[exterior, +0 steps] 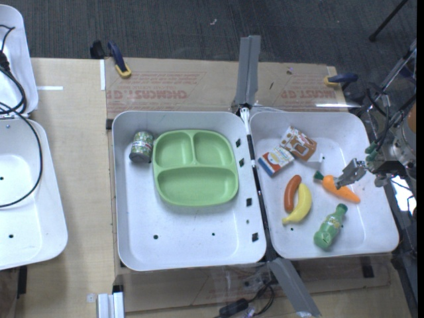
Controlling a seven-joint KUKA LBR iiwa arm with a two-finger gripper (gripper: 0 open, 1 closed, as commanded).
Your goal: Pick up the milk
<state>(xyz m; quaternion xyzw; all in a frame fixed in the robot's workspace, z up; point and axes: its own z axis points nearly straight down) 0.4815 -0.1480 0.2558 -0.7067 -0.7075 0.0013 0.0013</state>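
Note:
The milk (275,159) is a small white carton with blue and red print, lying on its side in the upper left part of the right bin (351,128). My gripper (351,173) hangs low over the right side of that bin, just above the orange carrot (340,188). It is well to the right of the milk and apart from it. Nothing is visibly held.
A brown snack packet (299,144) touches the milk's upper right. A sausage (291,192), a banana (300,205) and a green bottle (329,227) lie lower in the right bin. The left bin (192,244) holds a green divided plate (195,167) and a small can (140,146).

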